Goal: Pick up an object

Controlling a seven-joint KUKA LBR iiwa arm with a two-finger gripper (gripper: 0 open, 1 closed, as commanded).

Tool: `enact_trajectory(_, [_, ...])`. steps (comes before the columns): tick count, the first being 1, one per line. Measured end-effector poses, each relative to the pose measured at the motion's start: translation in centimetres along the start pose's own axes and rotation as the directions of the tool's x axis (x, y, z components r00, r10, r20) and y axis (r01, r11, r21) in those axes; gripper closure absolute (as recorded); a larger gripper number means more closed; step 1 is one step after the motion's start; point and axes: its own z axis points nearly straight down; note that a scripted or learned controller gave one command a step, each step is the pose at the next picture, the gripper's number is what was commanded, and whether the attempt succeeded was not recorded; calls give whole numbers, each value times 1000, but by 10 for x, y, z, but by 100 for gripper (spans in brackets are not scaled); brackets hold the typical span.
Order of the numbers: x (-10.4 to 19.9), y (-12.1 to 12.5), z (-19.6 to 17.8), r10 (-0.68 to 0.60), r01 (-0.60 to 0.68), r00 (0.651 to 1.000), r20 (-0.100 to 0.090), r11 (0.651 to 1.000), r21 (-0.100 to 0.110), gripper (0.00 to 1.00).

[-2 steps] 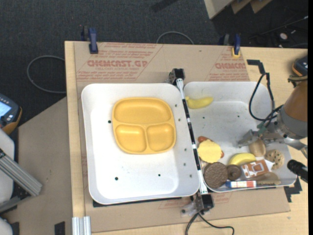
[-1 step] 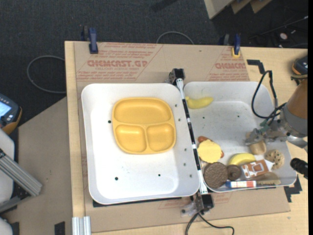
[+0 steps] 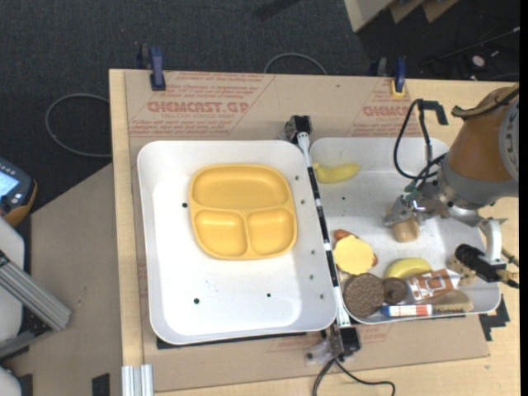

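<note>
White bins [image 3: 165, 246] are set side by side on the bench; in the right one a tan block [image 3: 405, 231] sits just beneath the pincer [image 3: 404, 214]. Its grip cannot be told. A centred, straight descent is advised.

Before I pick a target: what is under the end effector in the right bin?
Directly below the end effector sits a small tan block on the right bin floor. The block's upper edge is covered by the tool, so contact cannot be judged.
</note>
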Motion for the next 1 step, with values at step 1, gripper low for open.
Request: enact_trajectory(1, [77, 44, 0, -3, 3, 1000, -3, 1000, -1, 100])
